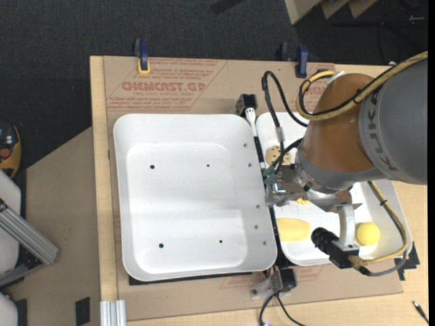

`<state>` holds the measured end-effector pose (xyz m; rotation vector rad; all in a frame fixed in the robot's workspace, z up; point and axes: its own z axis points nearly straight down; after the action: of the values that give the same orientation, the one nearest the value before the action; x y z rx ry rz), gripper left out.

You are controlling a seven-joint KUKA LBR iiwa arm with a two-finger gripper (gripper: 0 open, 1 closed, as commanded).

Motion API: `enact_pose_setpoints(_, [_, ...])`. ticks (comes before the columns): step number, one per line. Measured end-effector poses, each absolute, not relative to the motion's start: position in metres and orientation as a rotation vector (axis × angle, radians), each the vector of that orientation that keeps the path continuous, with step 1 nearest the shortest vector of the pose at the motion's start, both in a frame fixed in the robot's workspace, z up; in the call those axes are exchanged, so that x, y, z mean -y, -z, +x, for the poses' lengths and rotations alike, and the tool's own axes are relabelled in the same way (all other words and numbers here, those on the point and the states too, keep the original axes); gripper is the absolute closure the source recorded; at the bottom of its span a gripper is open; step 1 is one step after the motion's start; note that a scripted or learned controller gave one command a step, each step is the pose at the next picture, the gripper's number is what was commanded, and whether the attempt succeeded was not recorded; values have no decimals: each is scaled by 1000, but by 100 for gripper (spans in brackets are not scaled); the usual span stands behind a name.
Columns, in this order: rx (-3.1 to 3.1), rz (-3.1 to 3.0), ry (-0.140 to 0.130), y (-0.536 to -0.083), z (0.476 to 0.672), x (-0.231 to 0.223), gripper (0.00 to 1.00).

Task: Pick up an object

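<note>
Two yellow objects, a pale block (293, 230) and a round ball (368, 233), lie in the right bin (299, 253) near the table's (109, 87) front right corner; the arm (360, 131) covers the hand, its grip impossible to tell.

Grey arm (380, 128) over right bin (296, 254), near two yellow objects (293, 230); left bin (190, 195) alongside.

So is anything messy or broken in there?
Nothing looks spilled or broken. The left bin sits flat on the bench. In the right bin, a pale yellow object and a yellow ball lie apart, under the arm. Black cables loop off the arm, but they look attached.
</note>
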<state>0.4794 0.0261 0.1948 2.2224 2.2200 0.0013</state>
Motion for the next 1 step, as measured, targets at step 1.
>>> enact_pose_setpoints(1, [-2224,2216,-5,-218,501,-55,100])
